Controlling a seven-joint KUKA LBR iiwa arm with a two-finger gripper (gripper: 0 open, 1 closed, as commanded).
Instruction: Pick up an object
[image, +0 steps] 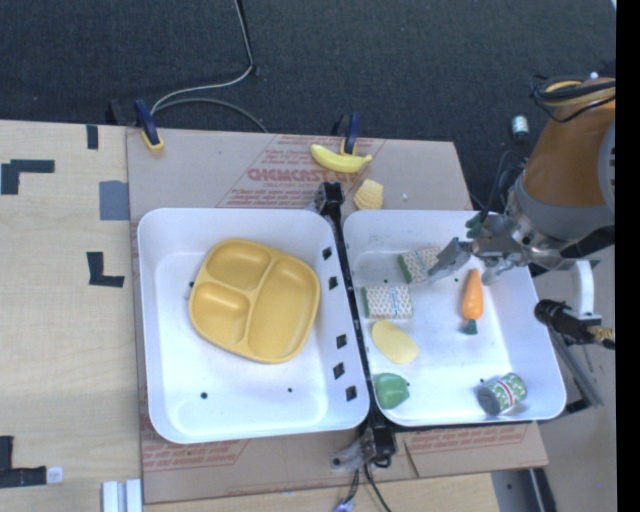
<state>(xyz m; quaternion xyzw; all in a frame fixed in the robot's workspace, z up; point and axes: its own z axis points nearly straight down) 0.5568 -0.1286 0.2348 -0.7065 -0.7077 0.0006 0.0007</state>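
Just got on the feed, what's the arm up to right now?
The grey and orange arm's gripper hangs low over the right white bin, near a small green and white block and an orange toy carrot. I see nothing held between its fingers. The yellow divided plate lies alone in the left white bin.

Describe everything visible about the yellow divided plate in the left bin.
The yellow divided plate is a rounded square of what looks like matte plastic, moulded with raised ridges into three compartments: a larger one toward the view's right and two smaller ones on the left. It sits face up, turned at an angle to the bin's walls, in the upper middle of the left bin. Its compartments hold nothing. It rests on the bin floor, with nothing else touching it.
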